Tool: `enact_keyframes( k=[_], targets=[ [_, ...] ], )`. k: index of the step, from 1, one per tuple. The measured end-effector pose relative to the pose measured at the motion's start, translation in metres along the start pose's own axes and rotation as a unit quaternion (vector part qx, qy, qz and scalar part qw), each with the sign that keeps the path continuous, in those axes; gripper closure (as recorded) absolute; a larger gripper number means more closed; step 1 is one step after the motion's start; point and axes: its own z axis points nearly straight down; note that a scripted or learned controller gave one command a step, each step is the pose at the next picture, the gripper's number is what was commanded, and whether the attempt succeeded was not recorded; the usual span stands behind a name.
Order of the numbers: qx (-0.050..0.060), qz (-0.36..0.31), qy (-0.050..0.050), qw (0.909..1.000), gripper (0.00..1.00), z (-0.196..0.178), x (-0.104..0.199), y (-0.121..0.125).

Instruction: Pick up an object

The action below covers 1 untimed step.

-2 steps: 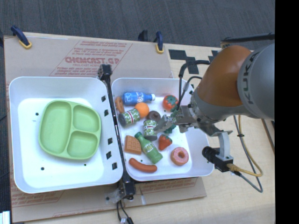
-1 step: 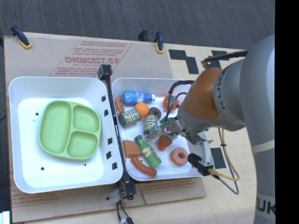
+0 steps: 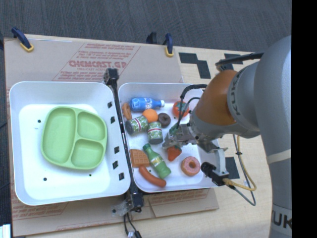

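The right bin (image 3: 148, 89) holds several toy foods: a blue bottle (image 3: 146, 103), an orange (image 3: 150, 115), a brown donut (image 3: 164, 118), two green cans (image 3: 136, 125) (image 3: 155, 132), a green bottle (image 3: 156, 162), a waffle (image 3: 139, 157), a sausage (image 3: 151, 177), a pink donut (image 3: 190, 166) and a red piece (image 3: 173, 154). My gripper (image 3: 173, 140) is low in this bin, just right of the nearer can and directly above the red piece. The wrist hides its tips. A red and green item (image 3: 179, 107) is partly hidden behind the arm.
The left bin (image 3: 20, 148) holds a green divided plate (image 3: 74, 138). A divider with black clips (image 3: 117, 128) runs between the bins. The grey arm with its orange band (image 3: 220, 100) covers the right bin's right side. Cables (image 3: 237, 180) hang off the bench edge there.
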Motion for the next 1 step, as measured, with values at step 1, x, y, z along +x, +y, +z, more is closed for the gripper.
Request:
enact_keyframes(
  k=[1],
  targets=[
    [-0.004,0.004,0.0,1.0,1.0,-0.1547,0.0026,-0.0487]
  ],
)
